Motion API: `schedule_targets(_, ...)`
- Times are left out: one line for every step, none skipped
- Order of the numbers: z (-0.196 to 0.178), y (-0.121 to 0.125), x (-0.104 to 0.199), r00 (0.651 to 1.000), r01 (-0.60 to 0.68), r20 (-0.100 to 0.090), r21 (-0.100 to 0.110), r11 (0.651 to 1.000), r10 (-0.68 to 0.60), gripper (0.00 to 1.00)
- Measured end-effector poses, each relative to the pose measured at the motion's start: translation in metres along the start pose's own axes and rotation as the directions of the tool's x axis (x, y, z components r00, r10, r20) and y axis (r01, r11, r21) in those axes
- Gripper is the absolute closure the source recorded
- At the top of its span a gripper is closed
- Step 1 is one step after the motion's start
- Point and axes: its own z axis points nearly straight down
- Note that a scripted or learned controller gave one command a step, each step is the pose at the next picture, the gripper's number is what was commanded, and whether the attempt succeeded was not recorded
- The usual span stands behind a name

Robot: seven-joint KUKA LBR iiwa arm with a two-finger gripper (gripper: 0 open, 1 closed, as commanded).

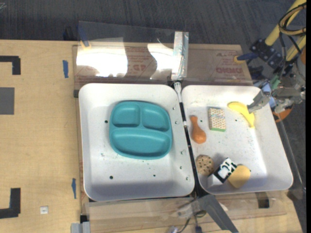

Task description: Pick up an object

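The yellow banana (241,111) lies in the upper right part of the right bin (272,149), curved, with its lower tip pointing toward the bin's right wall. The gripper (256,104) sits just at the banana's right end, at the bin's upper right rim; whether it touches the fruit cannot be told, and nothing is seen between the gripper's parts. How the end effector stands, apart or together, cannot be told from this view.

Left of the banana, a small speckled box (217,119) lies flat. Further left, near the divide between the bins, lies an orange drumstick-shaped toy (197,130), its thin end toward the top of the frame. In the lower part of the same bin, a brown cookie (204,164) lies near the left wall, a black-and-white block (225,170) just to its right, and a tan rounded object (239,175) touching that block.

The left bin (92,144) holds a teal divided plate (141,130) at its centre.
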Motion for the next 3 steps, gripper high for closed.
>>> schedule_targets(0.11,0.01,0.064,0.999,-0.052,-0.002,0.011,0.999,0.053,0.0)
schedule_targets(0.173,0.064,0.066,0.995,0.104,0.003,-0.008,0.995,-0.103,0.0)
schedule_targets(0.162,0.066,0.067,0.994,0.105,0.004,-0.012,0.994,-0.105,1.0)
